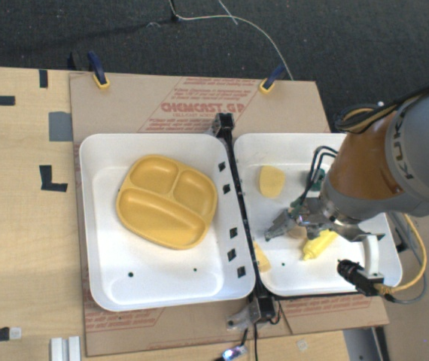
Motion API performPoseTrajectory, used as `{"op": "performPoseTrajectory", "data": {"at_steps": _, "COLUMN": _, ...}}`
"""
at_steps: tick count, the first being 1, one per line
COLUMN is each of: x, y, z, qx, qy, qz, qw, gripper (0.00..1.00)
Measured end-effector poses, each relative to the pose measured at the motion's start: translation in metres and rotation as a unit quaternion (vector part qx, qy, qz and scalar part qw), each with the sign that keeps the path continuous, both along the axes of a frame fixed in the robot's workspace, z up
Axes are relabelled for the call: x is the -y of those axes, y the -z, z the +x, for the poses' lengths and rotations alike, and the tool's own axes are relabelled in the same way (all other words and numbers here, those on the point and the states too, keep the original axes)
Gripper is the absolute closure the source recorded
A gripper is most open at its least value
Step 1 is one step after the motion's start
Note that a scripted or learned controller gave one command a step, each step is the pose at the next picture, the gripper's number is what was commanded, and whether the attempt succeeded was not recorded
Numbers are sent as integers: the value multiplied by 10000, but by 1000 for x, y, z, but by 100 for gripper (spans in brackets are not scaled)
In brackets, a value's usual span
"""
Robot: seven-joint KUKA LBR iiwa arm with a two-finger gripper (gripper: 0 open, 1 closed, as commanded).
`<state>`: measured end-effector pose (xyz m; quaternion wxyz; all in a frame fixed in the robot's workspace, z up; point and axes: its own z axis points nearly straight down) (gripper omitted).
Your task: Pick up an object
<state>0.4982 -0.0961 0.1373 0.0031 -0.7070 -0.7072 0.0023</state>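
We are looking down on 2 white bins. The left bin (94,201) is holding a yellow divided plate (168,200). In the right bin (290,280) the gripper (288,224) is hanging low with its fingers spread apart and nothing between them. The nearest thing is a yellow piece (317,244), lying just beside the gripper, toward the bench's front edge, its long axis slanting. A pale yellow block (272,180) is sitting farther off. We are judging the yellow piece the likelier target.

One fixed camera looks down slantwise on both white bins (94,224) from above.
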Motion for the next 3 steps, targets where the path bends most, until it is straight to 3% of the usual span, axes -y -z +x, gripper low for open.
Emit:
{"op": "performPoseTrajectory", "data": {"at_steps": 1, "x": 1, "y": 52, "z": 0, "qx": 39, "qy": 9, "qz": -17, "qw": 10000, "gripper": 0}}
{"op": "performPoseTrajectory", "data": {"at_steps": 2, "x": 0, "y": 40, "z": 0, "qx": 30, "qy": -2, "qz": -8, "qw": 10000, "gripper": 100}}
{"op": "performPoseTrajectory", "data": {"at_steps": 3, "x": 1, "y": -2, "z": 0, "qx": 45, "qy": -2, "qz": -6, "qw": 10000, "gripper": 100}}
